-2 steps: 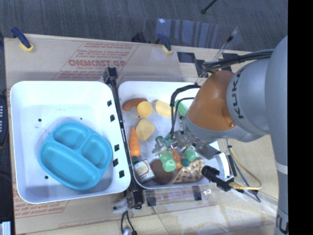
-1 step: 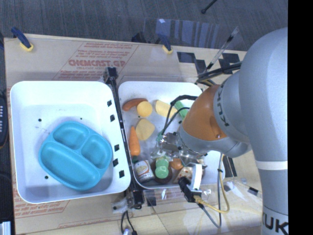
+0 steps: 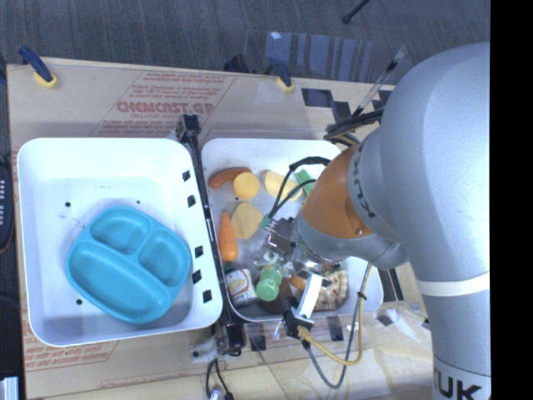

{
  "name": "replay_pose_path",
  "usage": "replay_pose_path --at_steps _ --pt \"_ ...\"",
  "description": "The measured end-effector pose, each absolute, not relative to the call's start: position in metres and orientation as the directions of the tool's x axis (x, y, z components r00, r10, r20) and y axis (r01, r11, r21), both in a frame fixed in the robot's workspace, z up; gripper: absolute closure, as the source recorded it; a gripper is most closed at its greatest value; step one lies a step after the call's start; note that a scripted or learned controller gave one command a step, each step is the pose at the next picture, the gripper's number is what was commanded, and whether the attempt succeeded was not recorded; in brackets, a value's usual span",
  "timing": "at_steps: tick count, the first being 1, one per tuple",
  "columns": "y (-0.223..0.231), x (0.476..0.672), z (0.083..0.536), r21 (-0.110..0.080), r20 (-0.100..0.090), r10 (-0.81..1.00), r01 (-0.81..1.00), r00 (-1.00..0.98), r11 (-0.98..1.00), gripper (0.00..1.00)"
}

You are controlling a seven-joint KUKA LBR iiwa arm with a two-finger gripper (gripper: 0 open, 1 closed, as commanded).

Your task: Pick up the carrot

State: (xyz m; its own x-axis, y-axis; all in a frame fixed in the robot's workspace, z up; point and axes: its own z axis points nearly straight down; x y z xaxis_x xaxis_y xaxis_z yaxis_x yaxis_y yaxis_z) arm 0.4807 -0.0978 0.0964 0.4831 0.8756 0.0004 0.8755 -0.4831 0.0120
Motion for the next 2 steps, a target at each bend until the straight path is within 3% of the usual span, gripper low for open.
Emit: replay_pose_path --at_steps 1,2 --pt "-0.04 0.516 0.213 -0.003 0.001 0.987 0.987 0.16 -0.16 1.0" --pt "0.032 0.499 0.214 -0.014 -0.002 0.919 0.919 0.395 -0.395 1.0"
